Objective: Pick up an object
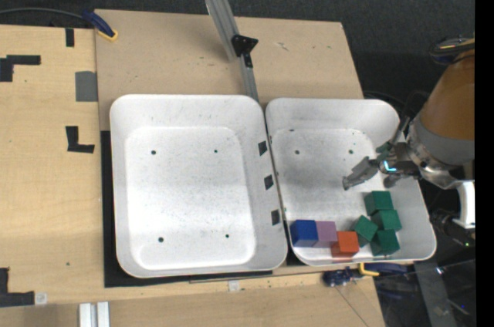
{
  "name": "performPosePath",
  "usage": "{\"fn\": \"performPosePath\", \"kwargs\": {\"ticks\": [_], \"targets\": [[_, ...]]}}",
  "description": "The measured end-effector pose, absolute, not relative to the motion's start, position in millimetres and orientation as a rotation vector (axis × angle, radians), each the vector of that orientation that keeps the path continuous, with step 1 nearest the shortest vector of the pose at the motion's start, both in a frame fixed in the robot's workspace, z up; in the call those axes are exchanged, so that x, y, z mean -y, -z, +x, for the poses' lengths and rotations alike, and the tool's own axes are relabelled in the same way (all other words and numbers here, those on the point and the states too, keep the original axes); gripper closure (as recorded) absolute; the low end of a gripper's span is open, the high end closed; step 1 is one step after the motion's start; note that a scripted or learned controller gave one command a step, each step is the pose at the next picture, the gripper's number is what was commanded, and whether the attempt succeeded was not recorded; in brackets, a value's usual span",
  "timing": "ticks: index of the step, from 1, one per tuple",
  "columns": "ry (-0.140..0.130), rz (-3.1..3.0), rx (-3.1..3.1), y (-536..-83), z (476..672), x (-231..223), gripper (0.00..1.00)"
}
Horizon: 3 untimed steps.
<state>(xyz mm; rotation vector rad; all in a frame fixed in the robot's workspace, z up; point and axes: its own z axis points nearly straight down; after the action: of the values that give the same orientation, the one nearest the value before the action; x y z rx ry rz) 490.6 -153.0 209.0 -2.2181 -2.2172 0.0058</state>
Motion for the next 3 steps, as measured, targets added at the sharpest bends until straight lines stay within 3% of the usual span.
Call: {"fn": "performPosePath", "kwargs": {"ticks": [1, 3], "targets": [[-0.001, -2.219, 2.222, -211.2, 491.7, 152.7, 0.0], [-0.007, -2.217, 2.217, -115.5, 492.3, 155.8, 0.0]]}}
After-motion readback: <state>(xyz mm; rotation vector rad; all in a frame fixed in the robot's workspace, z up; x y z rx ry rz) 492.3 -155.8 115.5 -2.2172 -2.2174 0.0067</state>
